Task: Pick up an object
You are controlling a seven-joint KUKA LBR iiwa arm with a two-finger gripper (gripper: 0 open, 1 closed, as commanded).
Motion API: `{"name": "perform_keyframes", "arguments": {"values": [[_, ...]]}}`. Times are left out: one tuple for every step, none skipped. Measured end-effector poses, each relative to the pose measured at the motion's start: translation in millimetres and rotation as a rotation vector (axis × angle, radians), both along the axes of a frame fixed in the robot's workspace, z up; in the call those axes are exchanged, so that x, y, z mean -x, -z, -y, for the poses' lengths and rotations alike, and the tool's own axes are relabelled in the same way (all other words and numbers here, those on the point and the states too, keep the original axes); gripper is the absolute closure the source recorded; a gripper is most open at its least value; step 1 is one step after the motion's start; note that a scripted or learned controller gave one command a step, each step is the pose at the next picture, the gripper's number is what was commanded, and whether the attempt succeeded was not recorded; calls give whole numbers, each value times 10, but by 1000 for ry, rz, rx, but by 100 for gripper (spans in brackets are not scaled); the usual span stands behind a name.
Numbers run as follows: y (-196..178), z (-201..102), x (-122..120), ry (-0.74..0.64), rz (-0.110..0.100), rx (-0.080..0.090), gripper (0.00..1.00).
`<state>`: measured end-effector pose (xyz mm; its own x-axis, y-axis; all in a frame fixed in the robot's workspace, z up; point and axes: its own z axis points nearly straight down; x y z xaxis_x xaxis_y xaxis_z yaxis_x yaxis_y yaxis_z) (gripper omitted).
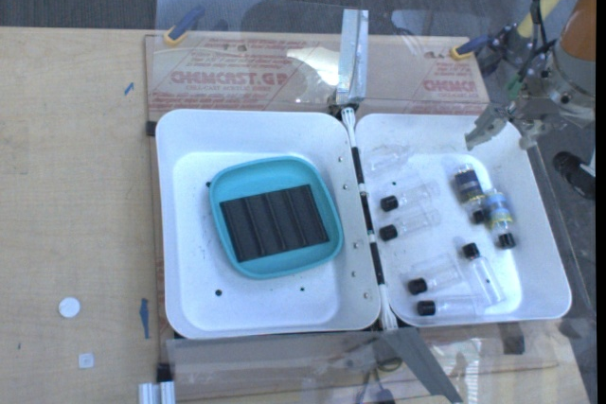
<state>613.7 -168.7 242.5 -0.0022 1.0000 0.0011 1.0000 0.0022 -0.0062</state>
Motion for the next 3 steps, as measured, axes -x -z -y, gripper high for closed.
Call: {"name": "perform_keyframes", "arguments": {"values": [[1094, 494, 206, -106, 2, -1, 0], [1555, 192, 178, -107, 12, 5, 0], [1473, 186, 168, -106, 12, 2, 100]]}}
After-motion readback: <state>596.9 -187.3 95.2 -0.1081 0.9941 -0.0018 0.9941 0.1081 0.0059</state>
